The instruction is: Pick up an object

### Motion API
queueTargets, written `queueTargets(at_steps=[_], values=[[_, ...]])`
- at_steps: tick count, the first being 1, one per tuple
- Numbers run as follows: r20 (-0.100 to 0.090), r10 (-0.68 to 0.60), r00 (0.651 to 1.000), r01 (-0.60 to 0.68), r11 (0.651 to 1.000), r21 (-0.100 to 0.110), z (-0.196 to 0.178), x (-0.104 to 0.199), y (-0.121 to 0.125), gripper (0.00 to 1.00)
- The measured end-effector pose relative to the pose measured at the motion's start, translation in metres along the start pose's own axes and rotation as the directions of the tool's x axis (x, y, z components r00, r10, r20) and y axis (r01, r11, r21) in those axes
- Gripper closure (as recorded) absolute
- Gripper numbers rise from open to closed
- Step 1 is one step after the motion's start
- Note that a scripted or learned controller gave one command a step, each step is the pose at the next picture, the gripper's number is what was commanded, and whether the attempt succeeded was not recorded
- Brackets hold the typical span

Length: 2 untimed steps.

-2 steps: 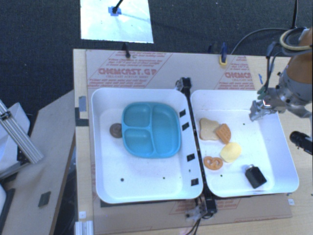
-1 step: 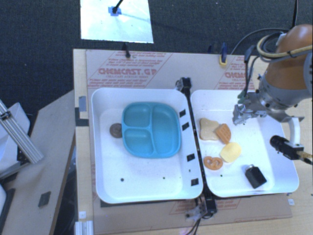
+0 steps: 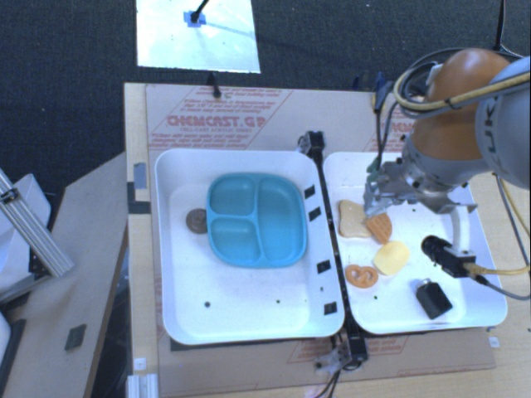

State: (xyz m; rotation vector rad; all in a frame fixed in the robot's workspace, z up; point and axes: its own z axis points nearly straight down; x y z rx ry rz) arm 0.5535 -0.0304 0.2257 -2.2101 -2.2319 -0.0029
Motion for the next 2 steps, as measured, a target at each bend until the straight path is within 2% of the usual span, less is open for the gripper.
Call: queueTargets(at_steps=[1, 2], values=[[-0.001, -0.001, 1.0, 0.001, 1.0, -0.001, -0.005, 0.051, -0.002, 1.0], [-0.001, -0.002, 1.0, 0.002, 1.0, 0.001, -0.009, 0.105, -0.015, 1.0]])
